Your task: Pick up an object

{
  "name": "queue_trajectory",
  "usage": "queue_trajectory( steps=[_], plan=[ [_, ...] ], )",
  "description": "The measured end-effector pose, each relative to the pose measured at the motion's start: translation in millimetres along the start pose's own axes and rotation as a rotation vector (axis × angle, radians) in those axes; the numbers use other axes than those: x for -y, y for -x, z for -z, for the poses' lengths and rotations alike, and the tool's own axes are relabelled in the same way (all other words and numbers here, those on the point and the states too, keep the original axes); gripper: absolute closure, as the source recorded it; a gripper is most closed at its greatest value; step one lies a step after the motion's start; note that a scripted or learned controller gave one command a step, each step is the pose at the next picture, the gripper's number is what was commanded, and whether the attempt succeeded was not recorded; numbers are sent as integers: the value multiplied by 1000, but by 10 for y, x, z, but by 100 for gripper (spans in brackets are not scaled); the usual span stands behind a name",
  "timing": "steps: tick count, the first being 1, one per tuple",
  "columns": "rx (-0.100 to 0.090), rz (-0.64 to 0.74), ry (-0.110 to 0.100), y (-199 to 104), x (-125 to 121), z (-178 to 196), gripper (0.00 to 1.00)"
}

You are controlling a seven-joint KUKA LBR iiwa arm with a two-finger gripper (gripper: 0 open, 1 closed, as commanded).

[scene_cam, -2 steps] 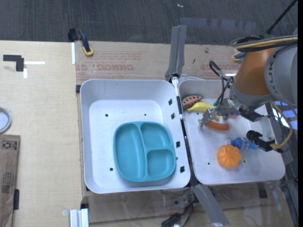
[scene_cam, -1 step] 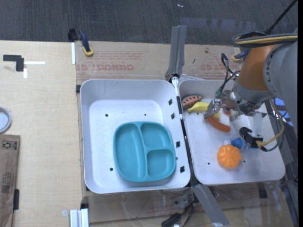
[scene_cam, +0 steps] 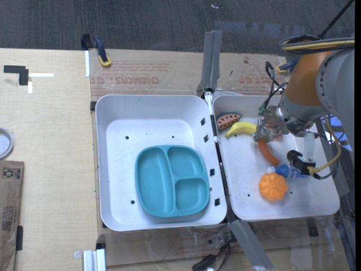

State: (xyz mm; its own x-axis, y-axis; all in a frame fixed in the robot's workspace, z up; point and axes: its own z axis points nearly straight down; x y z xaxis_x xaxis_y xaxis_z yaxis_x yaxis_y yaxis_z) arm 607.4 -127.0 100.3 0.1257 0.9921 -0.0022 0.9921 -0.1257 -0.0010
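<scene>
Hanging over the upper half of the right bin (scene_cam: 246, 176), the claw (scene_cam: 264, 131) sits at the end of the grey arm (scene_cam: 337, 86), which enters from three o'clock with its orange band (scene_cam: 304, 81) just above the wrist. Whether the claw is released or clenched cannot be told from this slanted view, since its tip is masked by its own body and cables. At the far left of the bench lie a tape roll (scene_cam: 3, 143) at nine o'clock and a brown paper bag (scene_cam: 9, 199) at about eight o'clock. A blue and yellow clamp (scene_cam: 101, 52) rests on the cardboard at eleven o'clock from the left bin (scene_cam: 102, 168). That bin holds a teal divided plate (scene_cam: 171, 180), lying flat toward its six o'clock side. In the right bin, a reddish slice-shaped toy (scene_cam: 229, 119) lies at ten o'clock from the claw. A yellow banana (scene_cam: 240, 129) lies just beside the claw at nine o'clock. An orange stick-shaped toy (scene_cam: 269, 152) starts directly under the claw and runs toward five o'clock. Its upper end meets the claw's tip, though it is unclear whether it is gripped. At six o'clock, well below the claw, sits a round orange fruit (scene_cam: 273, 187). A small blue piece (scene_cam: 284, 171) lies just beside the fruit at one o'clock.
</scene>
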Motion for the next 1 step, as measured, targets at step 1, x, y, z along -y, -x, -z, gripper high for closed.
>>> queue_trajectory(
  steps=[1],
  plan=[
    [0, -172, -1, -636, -36, 1350, 100]
  ],
)
